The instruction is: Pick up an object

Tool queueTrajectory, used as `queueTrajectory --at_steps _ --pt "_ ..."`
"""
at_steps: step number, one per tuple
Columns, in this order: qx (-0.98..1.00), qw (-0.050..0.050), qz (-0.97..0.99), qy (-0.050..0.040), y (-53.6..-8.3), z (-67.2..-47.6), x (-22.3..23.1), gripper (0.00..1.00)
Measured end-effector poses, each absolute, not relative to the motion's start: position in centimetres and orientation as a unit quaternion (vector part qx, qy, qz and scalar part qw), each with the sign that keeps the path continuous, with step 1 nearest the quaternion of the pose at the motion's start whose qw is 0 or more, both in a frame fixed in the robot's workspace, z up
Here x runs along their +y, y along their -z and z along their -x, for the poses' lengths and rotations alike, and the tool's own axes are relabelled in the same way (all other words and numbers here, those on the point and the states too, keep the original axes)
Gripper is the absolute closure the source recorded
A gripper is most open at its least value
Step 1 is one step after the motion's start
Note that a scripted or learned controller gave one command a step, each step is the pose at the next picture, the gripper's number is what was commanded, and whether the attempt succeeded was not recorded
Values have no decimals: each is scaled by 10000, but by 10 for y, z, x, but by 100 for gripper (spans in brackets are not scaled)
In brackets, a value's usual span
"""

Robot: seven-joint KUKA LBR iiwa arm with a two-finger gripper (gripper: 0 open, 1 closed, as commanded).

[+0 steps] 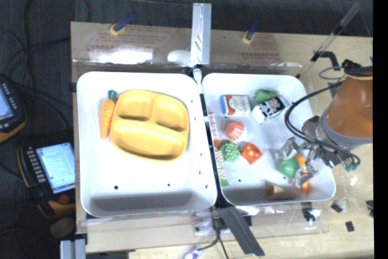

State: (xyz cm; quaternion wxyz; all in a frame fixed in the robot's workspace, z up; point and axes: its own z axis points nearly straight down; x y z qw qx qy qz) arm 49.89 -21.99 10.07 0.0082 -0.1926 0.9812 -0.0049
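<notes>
Your two-finger gripper (297, 162) sits low at 4 o'clock in right white bin (276, 83), directly over small green rounded toy (289, 165); finger spread: cannot tell. Toy looks light, hard, slick; pinch across its middle.

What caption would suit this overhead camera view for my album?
Robot tool low among small toys in the right bin; yellow tray and carrot in the left.

Both white bins (91, 148) look like smooth, faintly glossy plastic. The yellow tray (149, 124) and carrot (107, 118) seem matt plastic. The bench (291, 48) beneath looks like bare wood.
</notes>
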Motion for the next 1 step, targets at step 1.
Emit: queueTrajectory --at_steps 1 --pt "9875 21 1576 0 -213 -503 -185 100"
